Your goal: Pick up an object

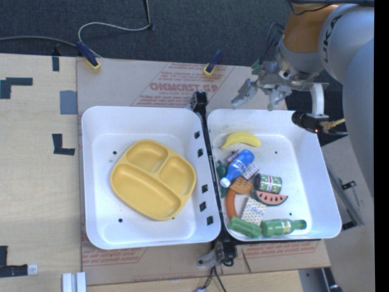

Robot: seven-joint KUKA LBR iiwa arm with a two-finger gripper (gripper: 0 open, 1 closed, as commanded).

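grey arm with orange band comes in from 3 o'clock, gripper (260, 96) hanging above the 12 o'clock rim of the right bin (316, 163), over the cardboard just past the bin edge. its two fingers (243, 94) look spread apart with nothing between them. right bin holds the clutter: yellow banana (240, 140) toward 12 o'clock, apart from the rest; blue bottle (237, 166) with white cap just below it, tilted; small dark can (268, 182) at about 3 o'clock of the pile; watermelon slice (269, 198) just under the can; orange curved piece (233, 202) beside a patterned white packet (253, 210); green bottle (282, 226) lying flat at 6 o'clock near the bin's front wall, with another green item (244, 227) just left of it. left bin (97, 163) carries a yellow divided plate (153, 179) lying flat near its middle. bins sit touching side by side on a cardboard sheet (176, 84), two blue-yellow clamps (89, 55) at its 12 o'clock edge.
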